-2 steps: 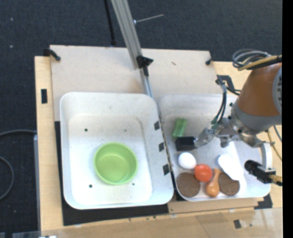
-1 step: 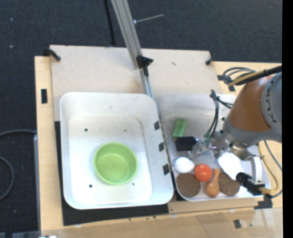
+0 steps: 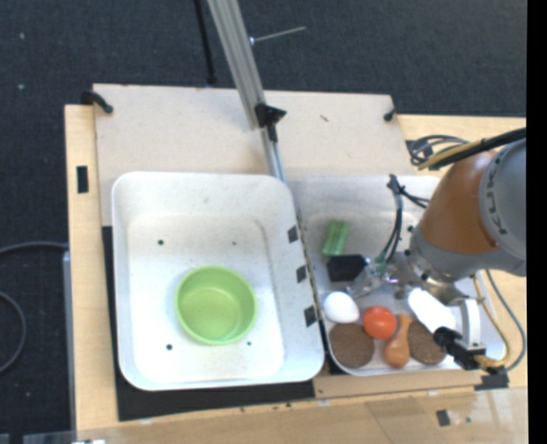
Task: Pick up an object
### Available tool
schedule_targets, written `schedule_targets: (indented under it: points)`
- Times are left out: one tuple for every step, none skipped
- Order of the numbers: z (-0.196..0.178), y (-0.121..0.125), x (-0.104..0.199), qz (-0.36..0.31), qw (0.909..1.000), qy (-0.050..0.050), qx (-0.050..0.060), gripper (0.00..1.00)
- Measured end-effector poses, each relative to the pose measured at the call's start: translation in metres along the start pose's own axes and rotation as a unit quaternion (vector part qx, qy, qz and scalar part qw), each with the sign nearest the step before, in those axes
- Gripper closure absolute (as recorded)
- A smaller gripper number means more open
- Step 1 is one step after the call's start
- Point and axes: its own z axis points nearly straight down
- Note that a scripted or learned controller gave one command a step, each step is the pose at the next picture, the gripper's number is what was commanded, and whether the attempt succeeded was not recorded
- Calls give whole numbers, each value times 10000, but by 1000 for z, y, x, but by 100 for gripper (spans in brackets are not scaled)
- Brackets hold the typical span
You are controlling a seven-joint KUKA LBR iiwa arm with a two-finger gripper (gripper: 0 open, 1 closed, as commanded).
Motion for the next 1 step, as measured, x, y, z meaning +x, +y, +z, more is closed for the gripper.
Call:
schedule_targets:
  points:
    - [-11,1,-1,26,10000,-3,-23,100]
